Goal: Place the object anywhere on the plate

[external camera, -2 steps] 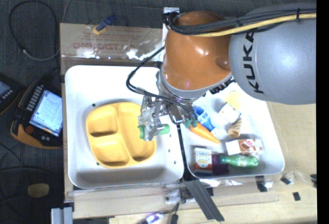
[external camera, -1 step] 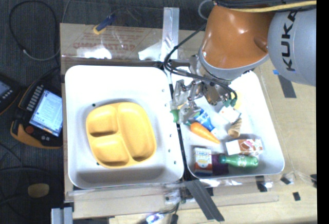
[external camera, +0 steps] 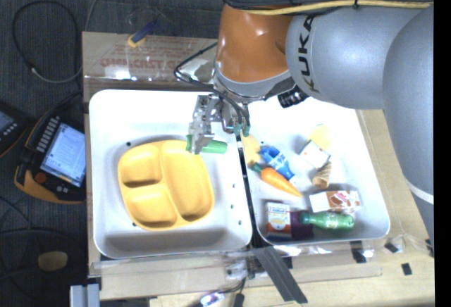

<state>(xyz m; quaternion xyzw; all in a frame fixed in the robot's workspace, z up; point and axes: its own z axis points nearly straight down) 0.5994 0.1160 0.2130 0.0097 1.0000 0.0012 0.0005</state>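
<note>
Camera view, looking down at a slant, has the end effector (external camera: pixel 209 131) hanging over the left bin (external camera: pixel 106 112), just above the far right corner of the yellow plate (external camera: pixel 165 184), with a small green object (external camera: pixel 211 147) caught between its fingers at their lower tips. So the end effector is closed on the green object, which sits right at the plate's upper right edge, partly over the rim and partly over the bare white floor of the bin. The step in hand looks to be the release, and the position seems marginal for it: letting go from this spot risks the piece tipping off the rim and landing beside the plate and not on it. A better course, I judge, would be to carry it toward the near left, so that it stands over one of the plate's three compartments, then lower until it is close to the yellow surface before parting the fingers, since a drop from height could make so light a thing bounce or roll out. The right bin (external camera: pixel 366 158) holds a carrot (external camera: pixel 276 180), a green bottle (external camera: pixel 325 220) and other small items, well apart from the work, and needs no attention.
</note>
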